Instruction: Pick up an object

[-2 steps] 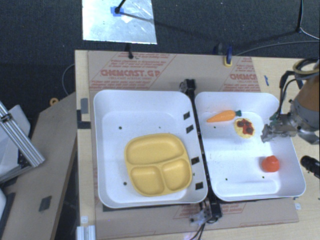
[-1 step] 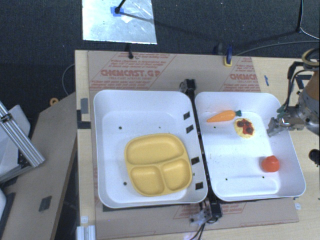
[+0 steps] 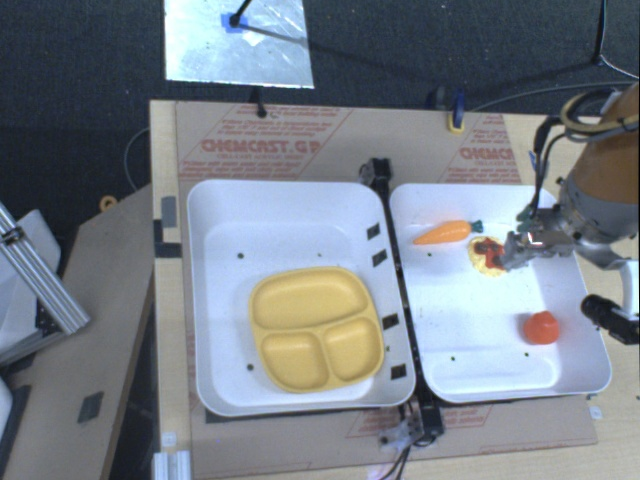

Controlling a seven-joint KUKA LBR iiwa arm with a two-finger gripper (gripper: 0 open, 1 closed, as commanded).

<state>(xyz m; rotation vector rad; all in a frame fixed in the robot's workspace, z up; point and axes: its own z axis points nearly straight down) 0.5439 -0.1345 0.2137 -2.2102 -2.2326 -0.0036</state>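
Reaching in from 3 o'clock over the right bin (image 3: 570, 373): arm (image 3: 605, 183), grey with an orange band. End effector (image 3: 512, 251) hanging low at the bin's 1 o'clock part, tip just beside or touching a small yellow-and-red toy (image 3: 487, 256); whether touching, cannot tell. Fingers too blurred to read as apart or together; nothing seen clamped between them.

Lying at 12 o'clock of that bin, close to the back wall: carrot (image 3: 443, 232), tip pointing toward 9 o'clock, just beside the toy at its 10 o'clock. Sitting at 4 o'clock, near the right wall but apart from it: orange ball (image 3: 541, 327). Staying open between these: bare white floor across the bin's 6 to 9 o'clock half.

Filling the middle and 6 o'clock part of the left bin (image 3: 225, 268): yellow tray (image 3: 315, 326) with three compartments, bare floor showing along the bin's back and left sides.

Carrying both bins side by side, walls touching at the centre divide: worktop (image 3: 300, 138) covered with printed cardboard. Lying beyond it at 12 o'clock on dark carpet (image 3: 80, 58): shiny sheet (image 3: 238, 30). Trailing across the carpet at 1 o'clock: black cables (image 3: 540, 78).
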